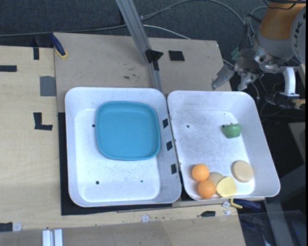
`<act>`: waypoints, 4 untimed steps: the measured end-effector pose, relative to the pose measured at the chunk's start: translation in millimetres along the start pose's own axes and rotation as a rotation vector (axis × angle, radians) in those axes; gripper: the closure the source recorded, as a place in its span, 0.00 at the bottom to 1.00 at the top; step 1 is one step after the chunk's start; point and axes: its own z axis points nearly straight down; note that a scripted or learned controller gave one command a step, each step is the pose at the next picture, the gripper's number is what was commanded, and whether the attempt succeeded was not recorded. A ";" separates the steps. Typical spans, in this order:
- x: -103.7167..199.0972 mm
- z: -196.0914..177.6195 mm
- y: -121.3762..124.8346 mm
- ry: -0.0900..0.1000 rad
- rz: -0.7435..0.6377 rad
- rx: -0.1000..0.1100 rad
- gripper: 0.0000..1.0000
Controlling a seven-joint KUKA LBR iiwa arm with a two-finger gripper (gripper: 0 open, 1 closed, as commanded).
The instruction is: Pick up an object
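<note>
Fig. legend, overhead slanted view. Landmark: the right-hand shallow white plastic bin [195,137], one of two set side by side on the wooden bench [20,137].

Arm: grey KUKA arm w/ orange band [280,19] enters at upper right. Its two-finger gripper [233,78] hangs just beyond the right bin's far rim, outside the bin, above the bench edge. The two grey fingers [220,78] stand spread apart w/ nothing between them.

Contents of right bin: small green rounded object w/ dark stem-like top [231,130] lies alone toward the bin's right wall, approx. mid-depth, well apart from the rest. Near corner cluster: two orange balls [199,172] [206,188], one behind the other, a yellow rounded piece [226,186] touching the nearer ball, a tan flat round disc [242,170] just beside the yellow piece, and a pale beige item [214,178] partly hidden among them; its shape cannot be told.

Left of right bin: second white bin [82,188], its wall abutting, holds a light-blue square plastic plate w/ rounded corners [128,130], lying flat in its far half.

Behind both bins: slanted grey metal bar [136,24].
</note>
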 end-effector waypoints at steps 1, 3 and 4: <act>-9.2 49.0 -1.3 0.000 0.001 0.004 0.00; -19.8 143.8 0.1 0.000 0.001 0.004 0.00; -19.3 130.9 1.3 -0.001 -0.001 0.000 1.00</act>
